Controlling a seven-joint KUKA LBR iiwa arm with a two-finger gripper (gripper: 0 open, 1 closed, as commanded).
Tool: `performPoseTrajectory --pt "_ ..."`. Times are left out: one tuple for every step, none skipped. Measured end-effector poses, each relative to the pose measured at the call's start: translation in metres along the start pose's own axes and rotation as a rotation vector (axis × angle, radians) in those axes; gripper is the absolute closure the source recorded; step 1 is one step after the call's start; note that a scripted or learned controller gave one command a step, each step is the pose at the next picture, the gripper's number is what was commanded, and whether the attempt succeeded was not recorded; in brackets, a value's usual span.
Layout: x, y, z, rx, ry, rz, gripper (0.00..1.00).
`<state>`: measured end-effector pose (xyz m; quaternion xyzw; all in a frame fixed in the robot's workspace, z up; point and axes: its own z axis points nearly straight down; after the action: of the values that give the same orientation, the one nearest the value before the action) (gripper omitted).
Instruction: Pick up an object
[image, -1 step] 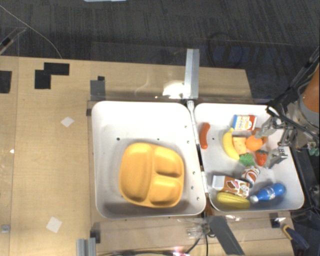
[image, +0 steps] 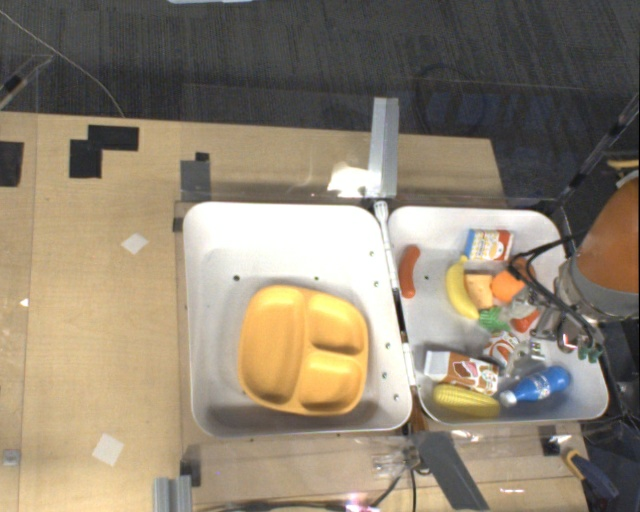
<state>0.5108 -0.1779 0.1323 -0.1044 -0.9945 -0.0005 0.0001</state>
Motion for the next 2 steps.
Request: performPoseTrajectory --pt "-0.082 0.051 0.028 -0.003 -0.015 0.487 0.0" --pt "-0.114 0.065 0.036 -0.007 -0.017 0.931 0.0"
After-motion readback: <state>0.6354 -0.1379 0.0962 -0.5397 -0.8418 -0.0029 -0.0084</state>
